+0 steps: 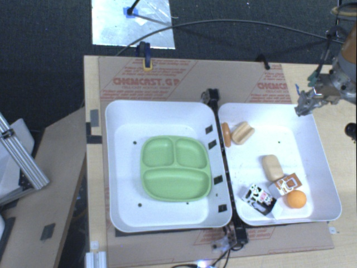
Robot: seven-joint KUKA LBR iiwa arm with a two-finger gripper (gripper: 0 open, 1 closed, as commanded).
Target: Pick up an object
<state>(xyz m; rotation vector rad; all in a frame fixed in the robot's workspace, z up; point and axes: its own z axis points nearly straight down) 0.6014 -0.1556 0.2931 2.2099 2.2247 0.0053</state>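
Note:
The right bin (312,144) holds several small objects: a thin orange sausage (226,134) beside a tan bread roll (242,132) at its far left, a beige block (272,167) in the middle, a brown-and-white carton (288,183), an orange ball (296,199) and a black-and-white cow-patterned item (258,197) near the front. My gripper (305,103) hangs above the far right corner of this bin, away from all the objects, with nothing seen between its fingers.
The left bin (120,149) carries a green three-compartment plate (175,168). Black clips line the divider between the bins. A cardboard sheet lies under both bins, and a cable arcs across the back.

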